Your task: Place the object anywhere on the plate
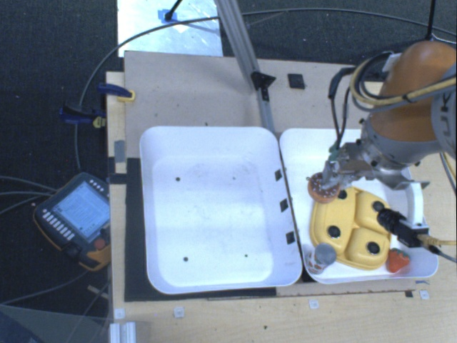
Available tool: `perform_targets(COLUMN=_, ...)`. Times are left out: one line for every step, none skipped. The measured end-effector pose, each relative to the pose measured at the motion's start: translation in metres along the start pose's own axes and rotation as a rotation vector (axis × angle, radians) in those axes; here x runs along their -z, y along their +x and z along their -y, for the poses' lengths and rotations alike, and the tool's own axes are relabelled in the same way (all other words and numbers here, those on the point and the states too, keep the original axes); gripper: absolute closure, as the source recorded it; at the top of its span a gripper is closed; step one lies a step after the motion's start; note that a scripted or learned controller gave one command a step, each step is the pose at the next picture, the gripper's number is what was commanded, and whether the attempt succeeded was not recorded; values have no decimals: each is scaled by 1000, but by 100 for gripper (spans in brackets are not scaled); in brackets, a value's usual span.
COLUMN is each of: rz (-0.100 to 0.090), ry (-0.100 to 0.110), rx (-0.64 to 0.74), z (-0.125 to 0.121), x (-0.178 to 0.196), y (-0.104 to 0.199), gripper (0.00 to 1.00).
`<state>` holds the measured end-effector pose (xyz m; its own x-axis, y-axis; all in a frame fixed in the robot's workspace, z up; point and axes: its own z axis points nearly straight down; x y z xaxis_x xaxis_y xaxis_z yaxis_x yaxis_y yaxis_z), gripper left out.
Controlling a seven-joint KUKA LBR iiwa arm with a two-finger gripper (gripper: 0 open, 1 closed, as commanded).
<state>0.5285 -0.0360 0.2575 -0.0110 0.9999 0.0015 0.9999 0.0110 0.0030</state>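
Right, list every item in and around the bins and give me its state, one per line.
Yellow plate: lying flat in the right bin.
Brown round object: at the gripper, over the plate's upper-left edge; whether it is gripped can't be told.
Grey object: in the bin by the plate's lower-left corner.
Red object: in the bin's lower-right corner.
Left bin: level on the bench.

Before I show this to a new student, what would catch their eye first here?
Probably the yellow plate in the right bin, with the grey and orange arm bending over it. Its gripper is at a brown frosted doughnut on the plate's upper left edge. The left bin beside it looks bare by contrast.
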Motion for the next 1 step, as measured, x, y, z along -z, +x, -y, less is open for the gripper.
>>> perform_targets(rz=0, ry=3, rx=-1, z=-3, x=-17, y=48, gripper=100)
